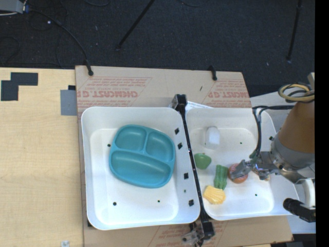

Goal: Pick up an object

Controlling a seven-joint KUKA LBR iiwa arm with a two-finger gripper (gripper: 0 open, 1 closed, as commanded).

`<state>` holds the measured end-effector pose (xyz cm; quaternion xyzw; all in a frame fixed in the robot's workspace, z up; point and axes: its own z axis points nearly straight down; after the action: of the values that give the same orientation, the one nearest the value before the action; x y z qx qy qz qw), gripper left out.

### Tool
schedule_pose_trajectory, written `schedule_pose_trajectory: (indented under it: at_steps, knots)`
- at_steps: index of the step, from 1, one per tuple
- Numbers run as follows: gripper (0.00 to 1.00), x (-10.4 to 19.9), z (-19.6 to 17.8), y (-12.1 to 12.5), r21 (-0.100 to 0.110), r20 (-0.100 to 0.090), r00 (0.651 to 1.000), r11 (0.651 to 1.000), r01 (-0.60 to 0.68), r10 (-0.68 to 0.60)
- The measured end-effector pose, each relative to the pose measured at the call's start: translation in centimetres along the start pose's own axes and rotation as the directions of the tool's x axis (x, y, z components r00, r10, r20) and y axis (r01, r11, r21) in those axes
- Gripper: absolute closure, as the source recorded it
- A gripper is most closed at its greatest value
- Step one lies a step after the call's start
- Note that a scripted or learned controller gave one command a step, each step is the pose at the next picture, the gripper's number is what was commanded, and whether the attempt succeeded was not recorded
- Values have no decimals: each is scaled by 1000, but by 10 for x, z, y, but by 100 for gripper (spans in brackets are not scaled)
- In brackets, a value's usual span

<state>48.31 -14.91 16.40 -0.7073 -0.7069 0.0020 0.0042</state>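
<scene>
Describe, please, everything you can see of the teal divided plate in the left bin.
The teal divided plate is a smooth, plastic-looking dish with a rounded outline and three compartments: two smaller ones along its far side and one long one along the near side, split by raised ridges. Nothing lies in any compartment. It rests flat, right side up, on the floor of the left bin, roughly central and turned slightly askew. It stands apart from the bin walls, and no other object touches it.

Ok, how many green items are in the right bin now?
2. A round green piece lies near the divider, and a long green piece lies just right of it, beside the pincer. The arm may be hiding more.
</scene>
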Motion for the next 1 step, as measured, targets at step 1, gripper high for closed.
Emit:
schedule_pose_trajectory:
  at_steps: [1]
  knots:
    - [0, -1, 45, 4, -1, 0, 1000, 1000, 0, 0]
